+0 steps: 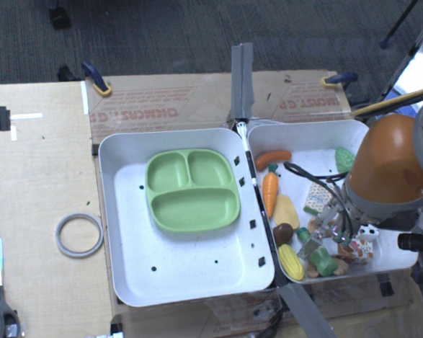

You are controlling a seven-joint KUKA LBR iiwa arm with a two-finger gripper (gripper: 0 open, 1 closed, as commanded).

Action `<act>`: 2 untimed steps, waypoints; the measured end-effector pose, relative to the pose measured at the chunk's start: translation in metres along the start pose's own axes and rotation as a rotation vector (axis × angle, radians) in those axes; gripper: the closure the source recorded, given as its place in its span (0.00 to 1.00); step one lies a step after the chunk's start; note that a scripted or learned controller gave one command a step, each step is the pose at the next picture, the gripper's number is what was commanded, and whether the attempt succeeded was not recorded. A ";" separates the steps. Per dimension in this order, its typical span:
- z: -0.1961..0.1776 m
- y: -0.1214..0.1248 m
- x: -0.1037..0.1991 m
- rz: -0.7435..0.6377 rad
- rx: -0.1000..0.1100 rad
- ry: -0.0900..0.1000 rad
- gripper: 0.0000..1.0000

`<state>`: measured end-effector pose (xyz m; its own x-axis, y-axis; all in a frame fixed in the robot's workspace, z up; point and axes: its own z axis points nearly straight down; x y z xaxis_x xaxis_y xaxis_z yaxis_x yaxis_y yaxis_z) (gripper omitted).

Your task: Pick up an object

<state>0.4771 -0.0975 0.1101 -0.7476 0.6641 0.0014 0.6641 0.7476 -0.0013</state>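
Observation:
My gripper (328, 230) is low in the right bin (306, 133), under the arm's orange band (389, 161). It hangs over a crowded heap of toy food near the bin's front wall. Around it lie a brown piece (282, 233), a corn cob (292, 261), a green piece (322, 262), a white die (368, 232) and a speckled cracker (316, 195). Further back lie a carrot (270, 190), a pale yellow piece (285, 211), a sausage (272, 157) and a light green item (344, 158). Cables and the wrist hide what lies right under the gripper.
The left bin (131, 264) holds a green divided plate (193, 190). On the bench to the left lie a grey tape ring (79, 234) and scissors (4, 321). A metal bar (242, 79) runs back from between the bins.

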 end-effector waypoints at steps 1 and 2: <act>0.016 0.018 -0.068 0.330 -0.004 -0.005 0.00; 0.016 0.042 -0.105 0.522 -0.005 -0.006 0.00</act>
